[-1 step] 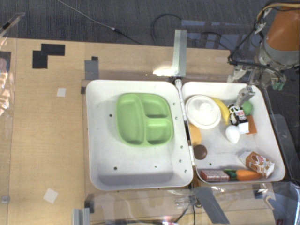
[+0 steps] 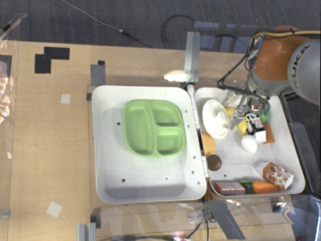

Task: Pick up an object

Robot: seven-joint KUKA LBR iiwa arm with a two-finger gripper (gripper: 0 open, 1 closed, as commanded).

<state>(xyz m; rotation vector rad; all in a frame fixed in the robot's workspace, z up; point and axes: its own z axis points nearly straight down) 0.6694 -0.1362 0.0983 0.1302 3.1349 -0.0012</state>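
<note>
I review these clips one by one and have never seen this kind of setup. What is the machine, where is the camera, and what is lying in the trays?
One fixed camera looks down at a slant on a wooden bench. The grey and orange machine at right is a robot arm; its gripper is low over the right bin. That bin holds clutter: a white bowl, a white egg, a brown ball, a carrot and a small carton. The left bin holds a green divided plate. Whether anything is gripped cannot be told.

A pale wooden table [image 2: 50,149] meets dark grey carpet [image 2: 100,4] along its far edge. A thin cable [image 2: 80,9] crosses the carpet; black patches [image 2: 50,58] mark the tabletop.
</note>
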